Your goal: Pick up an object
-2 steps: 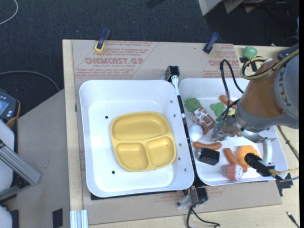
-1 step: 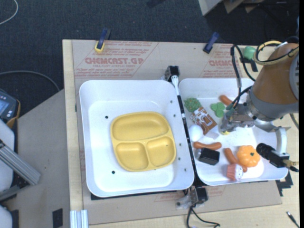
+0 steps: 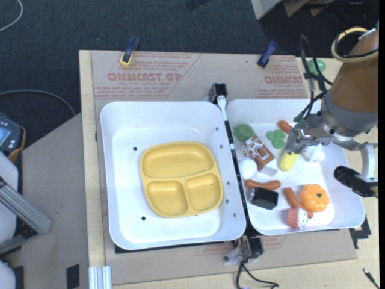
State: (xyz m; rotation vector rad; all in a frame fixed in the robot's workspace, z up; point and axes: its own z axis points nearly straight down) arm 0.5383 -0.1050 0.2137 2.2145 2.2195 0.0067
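The pincer [image 3: 296, 144] hangs low over the right bin [image 3: 264, 110], and whether its fingers are apart or together cannot be told from this angle. Just below it, touching or nearly so, lies a small yellow corn cob [image 3: 288, 160], tilted. Just right of the pincer sits a small white lump [image 3: 315, 154]. Just left of it is a green leafy piece [image 3: 276, 138], and just above that a small orange carrot [image 3: 284, 126]. A little further left lies a brown-and-white packet [image 3: 259, 152], with a green broccoli [image 3: 243, 131] beyond it and a white egg [image 3: 247, 168] below. Further below the pincer are a sausage [image 3: 263, 184], a black block [image 3: 264, 197], an orange pumpkin [image 3: 315, 198], a second sausage [image 3: 291, 196] and a pink cupcake [image 3: 297, 218]. Well to the pincer's left, in the left bin [image 3: 120, 161], rests a yellow divided plate [image 3: 180, 178] on the bench [image 3: 156, 77].
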